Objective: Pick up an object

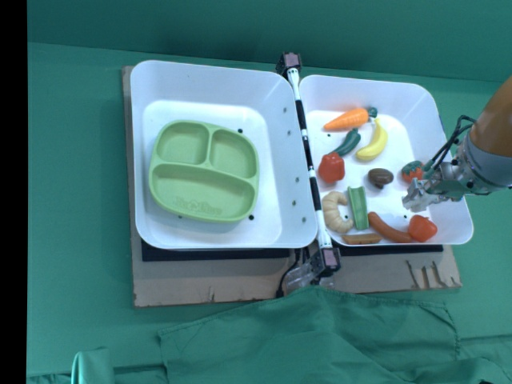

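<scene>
Object to pick: none singled out; the candidates are toy foods, all lying in the right bin (424, 102). Nothing is seen between the gripper's fingers.

Left bin (200, 82): holds a light green divided plate (205, 171) with three compartments, sitting flat near the middle of the bin.

Arm (492, 146): grey with an orange band, enters from the right and reaches over the right bin's right wall. Gripper (418, 198) is low over the bin's right side, between a small red and green piece (412, 170) above it and a red tomato-like piece (422, 228) just below it. Cannot tell whether the claw is apart or together; the tips blur against the white floor.

Right bin contents, largest first:
- yellow banana (374, 142), upper middle, tilted
- orange carrot (349, 119) with green top, near the back wall, just above the banana
- tan bread-like curl (335, 212), lower left, touching a green cucumber slice (358, 207) standing beside it
- reddish sausage (388, 228), lower middle, near the front wall
- red pepper (331, 167), left side
- dark green chilli (348, 142), between carrot and red pepper
- brown mushroom-like piece (380, 178), centre

Both bins rest on a brown board (200, 282) over green cloth (80, 214).
</scene>
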Controlling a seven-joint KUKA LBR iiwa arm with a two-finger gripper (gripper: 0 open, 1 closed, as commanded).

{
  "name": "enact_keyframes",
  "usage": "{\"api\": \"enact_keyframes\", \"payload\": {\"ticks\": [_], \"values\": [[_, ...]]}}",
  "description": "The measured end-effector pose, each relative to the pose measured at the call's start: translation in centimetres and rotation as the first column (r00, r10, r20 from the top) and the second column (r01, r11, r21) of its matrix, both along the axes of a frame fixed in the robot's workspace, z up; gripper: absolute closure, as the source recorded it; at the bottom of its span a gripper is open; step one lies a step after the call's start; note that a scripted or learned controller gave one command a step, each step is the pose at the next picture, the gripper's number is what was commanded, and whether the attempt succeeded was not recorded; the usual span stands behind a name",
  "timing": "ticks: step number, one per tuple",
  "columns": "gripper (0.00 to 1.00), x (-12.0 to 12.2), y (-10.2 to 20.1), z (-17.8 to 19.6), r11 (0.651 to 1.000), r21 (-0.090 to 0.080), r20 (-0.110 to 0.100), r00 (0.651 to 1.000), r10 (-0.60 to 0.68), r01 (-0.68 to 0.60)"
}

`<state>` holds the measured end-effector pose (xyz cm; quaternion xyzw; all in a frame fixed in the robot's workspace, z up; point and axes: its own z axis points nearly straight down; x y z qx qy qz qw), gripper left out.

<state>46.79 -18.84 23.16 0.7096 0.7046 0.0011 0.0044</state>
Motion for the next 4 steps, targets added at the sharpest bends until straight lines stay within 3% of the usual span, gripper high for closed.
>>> {"api": "enact_keyframes", "payload": {"ticks": [1, 2, 3, 4], "values": [[1.00, -0.1, 3.2, -1.8, 1.000, 0.005, -0.008, 1.000, 0.006, -0.006], [1.00, 0.5, 5.0, 0.2, 1.000, 0.002, -0.001, 1.000, 0.006, -0.006], [1.00, 0.1, 8.0, 8.3, 1.000, 0.003, 0.005, 1.000, 0.008, -0.008], [0.00, 0.0, 7.9, 7.8, 1.000, 0.003, -0.004, 1.000, 0.003, -0.003]]}}
